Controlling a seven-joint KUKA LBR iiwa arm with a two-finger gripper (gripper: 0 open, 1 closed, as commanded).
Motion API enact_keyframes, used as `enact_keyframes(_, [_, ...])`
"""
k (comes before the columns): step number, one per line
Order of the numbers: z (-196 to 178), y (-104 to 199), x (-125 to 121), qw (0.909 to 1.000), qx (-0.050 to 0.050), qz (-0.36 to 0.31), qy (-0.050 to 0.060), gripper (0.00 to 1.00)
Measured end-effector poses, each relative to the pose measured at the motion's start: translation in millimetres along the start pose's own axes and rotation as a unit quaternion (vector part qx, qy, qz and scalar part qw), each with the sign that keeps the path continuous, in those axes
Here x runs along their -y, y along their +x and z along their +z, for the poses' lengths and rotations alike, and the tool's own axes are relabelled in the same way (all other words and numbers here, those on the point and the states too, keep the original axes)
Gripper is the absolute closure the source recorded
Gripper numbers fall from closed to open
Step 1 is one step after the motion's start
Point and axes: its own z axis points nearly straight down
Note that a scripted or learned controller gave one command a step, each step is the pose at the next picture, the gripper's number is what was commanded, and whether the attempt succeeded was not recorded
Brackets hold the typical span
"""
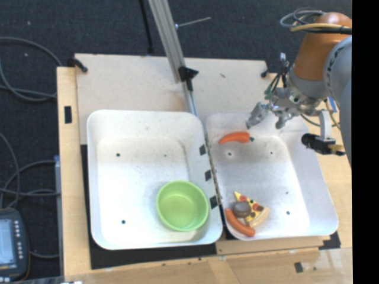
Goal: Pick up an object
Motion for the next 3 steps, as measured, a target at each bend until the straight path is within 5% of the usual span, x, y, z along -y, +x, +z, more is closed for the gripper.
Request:
enact_keyframes(1, [44,1,5,1.0000,0.000,0.000,-0.001,0.00])
enact_keyframes(2, [29,1,4,1.0000,0.000,0.000,-0.004,1.00])
enact_keyframes(3, [-16,0,-1,1.0000,-0.001,-0.001,-0.006,1.00])
